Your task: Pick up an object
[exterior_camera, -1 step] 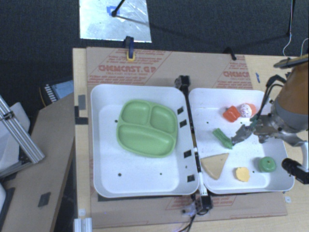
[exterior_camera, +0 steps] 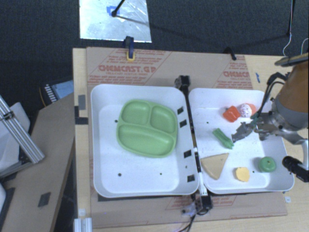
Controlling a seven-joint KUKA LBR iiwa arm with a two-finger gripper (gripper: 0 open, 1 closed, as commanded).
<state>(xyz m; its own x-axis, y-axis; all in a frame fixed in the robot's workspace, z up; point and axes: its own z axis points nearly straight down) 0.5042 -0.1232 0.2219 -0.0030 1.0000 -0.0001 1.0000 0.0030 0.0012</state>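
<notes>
- Your tool (exterior_camera: 240,133) hangs low in the right white bin (exterior_camera: 207,98), just beside the green oblong toy (exterior_camera: 223,137), probably lining up a grasp; I cannot tell its opening.
- The green divided plate (exterior_camera: 147,128) lies in the left bin (exterior_camera: 104,144), well apart.

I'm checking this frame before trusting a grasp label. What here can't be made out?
- Gripper, camera view: small and blurred, so open or shut is unclear, and so is any contact with the green stick.
- Arm: cut off by the right edge.
- White ball: partly masked by the orange piece; their contact is unclear.
</notes>
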